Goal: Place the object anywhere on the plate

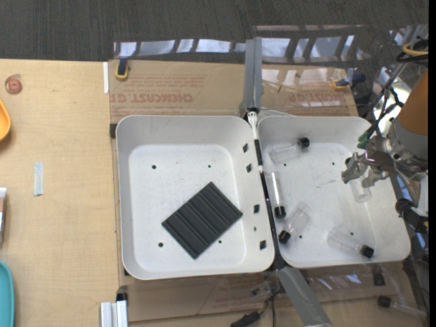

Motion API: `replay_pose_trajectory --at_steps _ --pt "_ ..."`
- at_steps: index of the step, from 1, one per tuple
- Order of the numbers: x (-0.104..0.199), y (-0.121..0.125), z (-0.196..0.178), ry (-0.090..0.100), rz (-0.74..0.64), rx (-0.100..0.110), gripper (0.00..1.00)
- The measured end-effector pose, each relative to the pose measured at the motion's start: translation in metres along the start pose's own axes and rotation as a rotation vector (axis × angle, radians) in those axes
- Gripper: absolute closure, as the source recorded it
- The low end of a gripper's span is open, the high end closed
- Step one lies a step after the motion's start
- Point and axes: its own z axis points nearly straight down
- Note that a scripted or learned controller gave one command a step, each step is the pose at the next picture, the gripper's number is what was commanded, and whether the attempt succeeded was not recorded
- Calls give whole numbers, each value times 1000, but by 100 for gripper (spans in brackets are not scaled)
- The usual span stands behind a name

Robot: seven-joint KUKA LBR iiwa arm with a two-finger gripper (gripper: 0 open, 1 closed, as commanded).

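Clear tube point(362, 191) just under pincer point(360, 174), plate point(202, 219) well apart

- Arm point(417, 114): orange band showing above a grey wrist section.
- Gripper point(361, 176): silvery metal body, showing small green and pinkish spots near the mount.
- Black cables point(385, 107) running along the arm's upper side.

Gripper point(360, 176) over right bin point(320, 131) (tube point(362, 191) at fingertips); dark plate point(202, 220) left
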Motion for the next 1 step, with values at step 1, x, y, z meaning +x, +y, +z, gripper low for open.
replay_pose_trajectory --at_steps 1 --pt "95 31 -34 0 21 1 100"
